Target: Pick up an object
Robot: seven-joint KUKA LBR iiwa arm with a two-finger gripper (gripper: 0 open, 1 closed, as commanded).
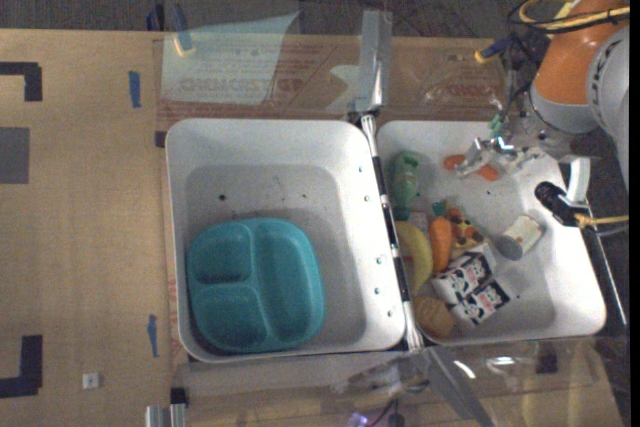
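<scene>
Toys crowd the right bin (pixel 560 310): carrot (pixel 441 242) upright beside banana (pixel 418 253), two cartons (pixel 474 289) below them.

Two shallow white bins are set side by side on the desk (pixel 80 245). In the left bin (pixel 190 155) a teal divided plate (pixel 255 285) is laid toward the near side. In the right bin (pixel 560 305) a green bottle (pixel 405 177), a banana (pixel 417 253), a carrot (pixel 442 245), two small black-and-white cartons (pixel 472 287) and a pale cup (pixel 519 235) are gathered. The end effector (pixel 487 155) is seen over the far part of the right bin, near small orange pieces (pixel 455 160).
</scene>
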